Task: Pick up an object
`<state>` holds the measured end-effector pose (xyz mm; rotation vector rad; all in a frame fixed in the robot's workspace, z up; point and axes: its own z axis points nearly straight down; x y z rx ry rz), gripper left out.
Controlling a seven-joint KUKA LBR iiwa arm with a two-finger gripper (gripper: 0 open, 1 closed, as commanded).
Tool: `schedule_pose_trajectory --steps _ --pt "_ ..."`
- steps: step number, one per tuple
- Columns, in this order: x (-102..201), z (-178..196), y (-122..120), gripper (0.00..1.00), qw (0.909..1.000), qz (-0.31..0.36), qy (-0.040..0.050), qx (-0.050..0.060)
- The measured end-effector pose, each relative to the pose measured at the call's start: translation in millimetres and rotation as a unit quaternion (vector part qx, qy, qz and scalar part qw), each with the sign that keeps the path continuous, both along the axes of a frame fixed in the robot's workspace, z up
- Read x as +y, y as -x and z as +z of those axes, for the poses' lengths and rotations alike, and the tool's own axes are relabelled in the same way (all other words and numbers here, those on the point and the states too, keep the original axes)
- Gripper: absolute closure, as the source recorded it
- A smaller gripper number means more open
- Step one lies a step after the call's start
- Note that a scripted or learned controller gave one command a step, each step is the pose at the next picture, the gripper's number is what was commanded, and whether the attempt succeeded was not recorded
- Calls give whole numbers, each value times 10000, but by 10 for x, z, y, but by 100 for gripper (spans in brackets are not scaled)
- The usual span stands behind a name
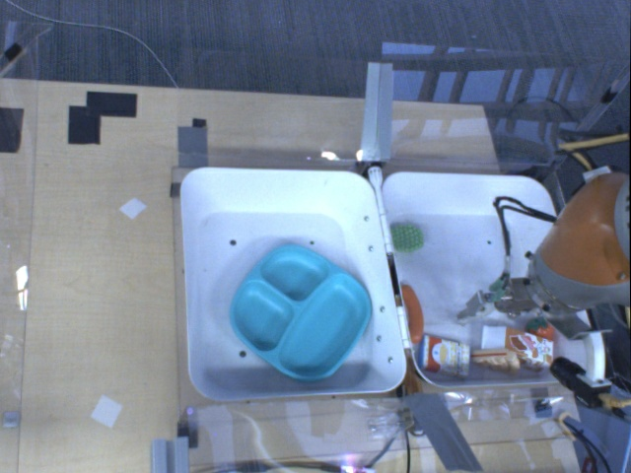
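I have the gripper [485,302] low in the right white plastic bin [444,200], its metal fingers spread open with nothing between them, hovering just above the clear plastic bottle with a printed label [483,354] lying on its side along the bin's near wall. That bottle looks like my best target: I judge I should drop straight down across its round body, not along it, and close gently, since smooth plastic can roll or squirt out. An orange-red oblong piece [413,312] lies by the dividing wall, and a small green bristly ball [406,236] sits farther back. The left white bin [207,215] holds a smooth teal divided plate [301,310] on the pale wooden table [89,294].
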<state>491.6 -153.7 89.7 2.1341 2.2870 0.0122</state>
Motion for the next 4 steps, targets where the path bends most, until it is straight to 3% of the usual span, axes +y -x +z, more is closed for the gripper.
schedule_pose_trajectory --steps 1,2,3,4 --pt "516 338 -209 0 9876 1570 0 50" --pt "516 15 -713 0 9692 2463 11 50" --pt "480 10 14 0 9774 2114 30 0" --pt "388 51 -653 0 9840 1784 6 48"
